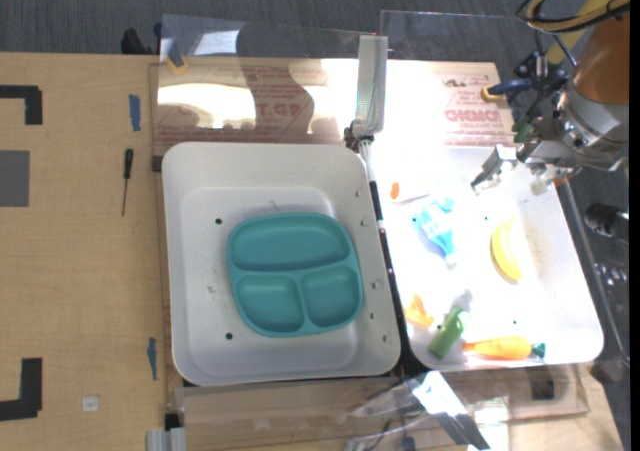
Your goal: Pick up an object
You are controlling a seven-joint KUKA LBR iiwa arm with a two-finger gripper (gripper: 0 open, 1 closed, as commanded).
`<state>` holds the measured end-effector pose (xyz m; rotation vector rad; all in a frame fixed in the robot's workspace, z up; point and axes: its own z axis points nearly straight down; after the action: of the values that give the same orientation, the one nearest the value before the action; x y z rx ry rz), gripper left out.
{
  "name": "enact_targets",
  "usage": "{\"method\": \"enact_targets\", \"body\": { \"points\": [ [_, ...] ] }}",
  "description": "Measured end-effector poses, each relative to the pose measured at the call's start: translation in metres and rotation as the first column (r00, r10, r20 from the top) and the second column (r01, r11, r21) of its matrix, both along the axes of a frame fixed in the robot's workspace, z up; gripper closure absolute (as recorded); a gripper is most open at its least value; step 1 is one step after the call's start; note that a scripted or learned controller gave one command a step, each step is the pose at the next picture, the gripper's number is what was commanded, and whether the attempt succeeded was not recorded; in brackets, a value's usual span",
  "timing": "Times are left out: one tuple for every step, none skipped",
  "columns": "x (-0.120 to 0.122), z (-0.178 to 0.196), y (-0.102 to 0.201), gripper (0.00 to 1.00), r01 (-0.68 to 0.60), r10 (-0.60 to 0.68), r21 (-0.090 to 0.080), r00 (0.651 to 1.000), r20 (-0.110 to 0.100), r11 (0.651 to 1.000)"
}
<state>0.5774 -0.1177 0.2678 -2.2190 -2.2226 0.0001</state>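
- The left bin (190,239) looks like smooth white plastic with a soft matt sheen.
- The teal divided tray (293,272) at its centre seems moulded plastic, satin rather than glossy.
- The right bin (560,269) glares bright white, smooth and shiny under the light.
- The banana (507,250) at its 3 o'clock looks waxy, smooth plastic.
- The bench top (70,239) reads as matt tan board, like cardboard or fibreboard.
- Clear glossy panels (300,59) at 12 o'clock mirror the light.

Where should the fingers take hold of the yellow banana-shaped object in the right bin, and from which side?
Grip the yellow banana across its thick middle, coming straight down from above. It lies flat and apart from the blue packet, its length running up-down in the view, so the fingers probably fit best on its left and right flanks.
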Motion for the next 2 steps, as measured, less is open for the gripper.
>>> {"method": "enact_targets", "body": {
  "points": [
    [-0.0986,-0.1155,0.0182,0.00,0.147,-0.147,0.000,0.989,-0.011,0.989],
    [-0.0961,-0.1120,0.0177,0.00,0.148,-0.148,0.000,0.989,-0.001,0.989]
  ]
}}
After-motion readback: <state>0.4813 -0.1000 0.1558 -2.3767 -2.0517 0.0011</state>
